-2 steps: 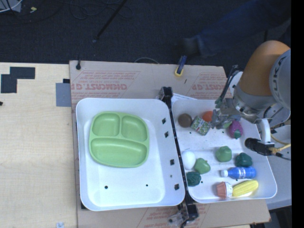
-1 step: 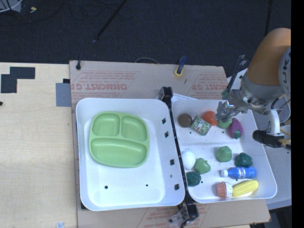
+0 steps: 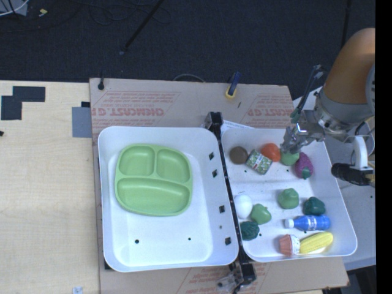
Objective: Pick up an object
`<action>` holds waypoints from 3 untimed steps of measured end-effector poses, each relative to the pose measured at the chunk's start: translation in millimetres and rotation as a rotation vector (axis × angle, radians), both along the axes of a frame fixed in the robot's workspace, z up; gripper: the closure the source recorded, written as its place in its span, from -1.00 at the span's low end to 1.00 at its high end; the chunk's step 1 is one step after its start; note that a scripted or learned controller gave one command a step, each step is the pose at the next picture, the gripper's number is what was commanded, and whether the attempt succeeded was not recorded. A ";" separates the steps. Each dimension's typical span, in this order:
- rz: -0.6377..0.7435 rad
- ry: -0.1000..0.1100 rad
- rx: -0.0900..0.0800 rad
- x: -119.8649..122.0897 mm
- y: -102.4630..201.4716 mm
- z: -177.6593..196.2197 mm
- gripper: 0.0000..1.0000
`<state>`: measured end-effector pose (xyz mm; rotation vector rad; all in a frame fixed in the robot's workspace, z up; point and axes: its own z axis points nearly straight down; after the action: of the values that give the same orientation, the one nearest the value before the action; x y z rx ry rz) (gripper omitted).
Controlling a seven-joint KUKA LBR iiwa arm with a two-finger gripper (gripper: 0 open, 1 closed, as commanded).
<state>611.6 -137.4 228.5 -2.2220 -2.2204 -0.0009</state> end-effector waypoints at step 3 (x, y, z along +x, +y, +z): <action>0.006 0.006 0.002 -42.5 167.6 -12.8 1.00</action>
<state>569.1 30.2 215.8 -2.2119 -2.2226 0.0037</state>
